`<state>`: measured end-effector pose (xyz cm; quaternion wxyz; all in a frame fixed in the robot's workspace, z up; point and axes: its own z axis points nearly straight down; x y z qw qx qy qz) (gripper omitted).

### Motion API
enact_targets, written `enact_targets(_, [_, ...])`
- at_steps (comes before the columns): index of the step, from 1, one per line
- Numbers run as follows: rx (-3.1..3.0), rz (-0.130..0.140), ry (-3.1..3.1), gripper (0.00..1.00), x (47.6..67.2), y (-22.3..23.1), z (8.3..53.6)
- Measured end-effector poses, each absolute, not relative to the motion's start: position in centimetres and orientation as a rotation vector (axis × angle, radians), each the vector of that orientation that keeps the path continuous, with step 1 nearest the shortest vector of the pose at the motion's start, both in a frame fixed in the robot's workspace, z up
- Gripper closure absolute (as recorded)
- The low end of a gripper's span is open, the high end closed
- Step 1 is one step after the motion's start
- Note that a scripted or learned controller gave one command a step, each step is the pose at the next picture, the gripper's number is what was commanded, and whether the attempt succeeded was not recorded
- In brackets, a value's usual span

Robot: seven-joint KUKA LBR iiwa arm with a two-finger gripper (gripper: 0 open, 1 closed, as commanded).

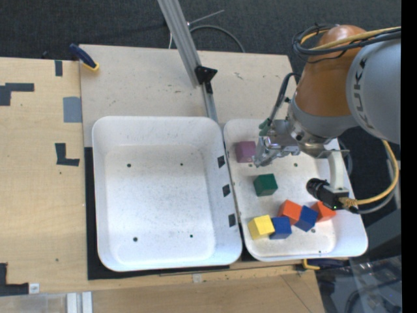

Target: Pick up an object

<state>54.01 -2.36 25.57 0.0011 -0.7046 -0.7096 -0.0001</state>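
My gripper (264,154) hangs low over the back of the right bin (345,240), just right of a purple block (245,151) and above a green block (265,185). Nothing shows between its fingers. Toward the front of that bin lie a yellow block (262,225), two blue blocks (281,227) (307,218) and two orange blocks (291,210) (324,210), bunched together.
The left bin (104,135) sits beside the right one, their rims touching. A slanted metal pole (186,41) crosses the back of the bench and ends near the bins' shared corner. Black cables and a small black fitting (319,189) hang at the arm's right.
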Motion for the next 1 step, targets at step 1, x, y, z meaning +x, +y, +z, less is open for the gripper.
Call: enact_targets(1, [-2.212, -0.001, -2.228, 1.0, 55.19, 2.82, 25.85])
